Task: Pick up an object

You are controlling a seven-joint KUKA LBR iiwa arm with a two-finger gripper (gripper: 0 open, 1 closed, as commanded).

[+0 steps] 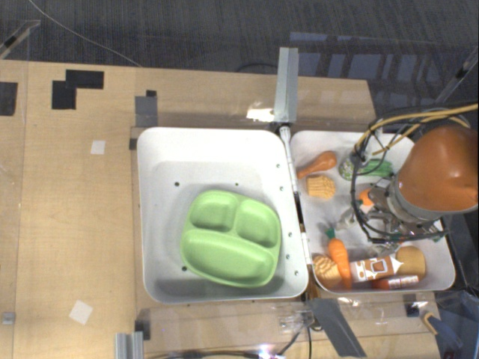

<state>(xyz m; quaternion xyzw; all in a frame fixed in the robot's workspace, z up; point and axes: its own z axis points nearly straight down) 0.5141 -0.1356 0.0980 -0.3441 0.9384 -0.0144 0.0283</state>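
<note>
The right bin (303, 144) holds several toy foods. An orange drumstick (317, 163) lies near its back left, with a yellow corn piece (322, 188) just in front of it. A carrot (339, 257) and a bread-like piece (325, 268) lie at the front left beside a bottle with a white and orange label (389, 266). The arm's orange band (441, 170) hangs over the right half of this bin and covers the gripper, which points down into the bin around the middle right. A green item (349, 167) peeks out beside the cables.
The left bin (161, 163) holds a green divided plate (232, 238) toward its front right. Black and yellow cables (374, 137) loop around the wrist. A metal post (287, 88) stands behind the wall between the bins. Wooden bench surface (67, 215) lies to the left.
</note>
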